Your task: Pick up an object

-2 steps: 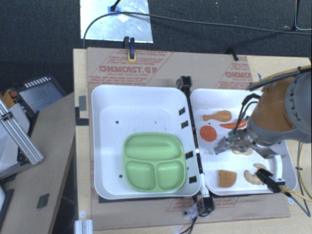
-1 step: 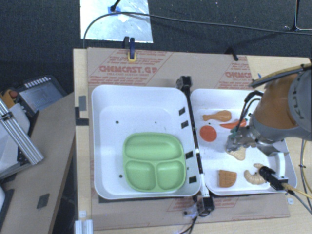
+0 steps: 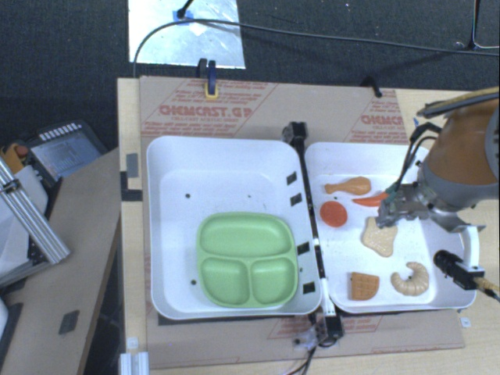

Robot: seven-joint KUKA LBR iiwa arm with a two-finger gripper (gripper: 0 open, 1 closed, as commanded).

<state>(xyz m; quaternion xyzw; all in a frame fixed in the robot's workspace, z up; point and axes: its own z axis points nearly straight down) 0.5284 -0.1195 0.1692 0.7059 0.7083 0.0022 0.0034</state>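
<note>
- Two white bins side by side on cardboard-covered bench: left bin [image 3: 168, 209], right bin [image 3: 328, 162].
- Nearest items, front of right bin: one orange waffle-like square [image 3: 363, 286] at front left, one tan croissant-shaped piece [image 3: 412, 279] just right of it. Apart, not touching.
- Left bin, front half: one green divided tray [image 3: 247, 257], three compartments (one long at back, two small at front), nothing in them.
- Right bin, middle: one pale cracker-like piece [image 3: 380, 240], flat on bin floor.
- Gripper [image 3: 388, 216] directly over back edge of that pale piece, reaching in from right. Fingertips point down and look close together, with no clear gap; nothing seen lifted between them. Contact with pale piece can't be confirmed.
- One red round piece [image 3: 334, 214] left of gripper, near divider between bins.
- One orange carrot-like stick [image 3: 369, 201] just behind gripper, its right end hidden by gripper.
- One tan drumstick-shaped piece [image 3: 349, 186] farther back, just beside carrot stick.
- Count in right bin: six food toys total, all lying on bin floor.
- Arm [image 3: 461, 162] grey with orange band, over right edge of right bin.
- Far back: one yellow-and-black clamp [image 3: 209, 80] on cardboard's back edge, one shiny metal sheet [image 3: 186, 22] behind it, dark carpet around.
</note>
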